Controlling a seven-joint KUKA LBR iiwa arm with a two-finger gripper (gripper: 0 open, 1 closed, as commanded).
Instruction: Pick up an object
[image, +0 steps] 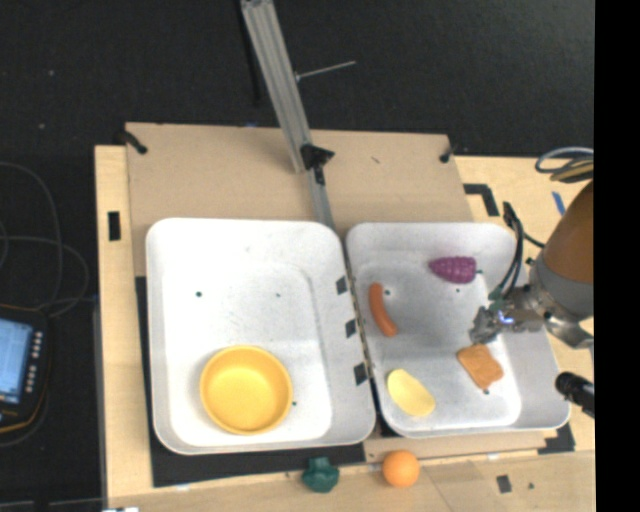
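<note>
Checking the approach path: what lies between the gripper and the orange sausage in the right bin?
In the camera view, only bare white bin floor lies between the gripper and the orange sausage.

arm (570, 250) cut off at right edge, tablet (15, 365) cropped left

No text, label, brand, number or sign can be read here. The small lit screen (12, 362) at the left edge glows blue, but whatever it displays is too small and blurred to make out. The black marks on the bench (290, 180) around the bins are plain tape or brackets, with no lettering visible on them.
</note>
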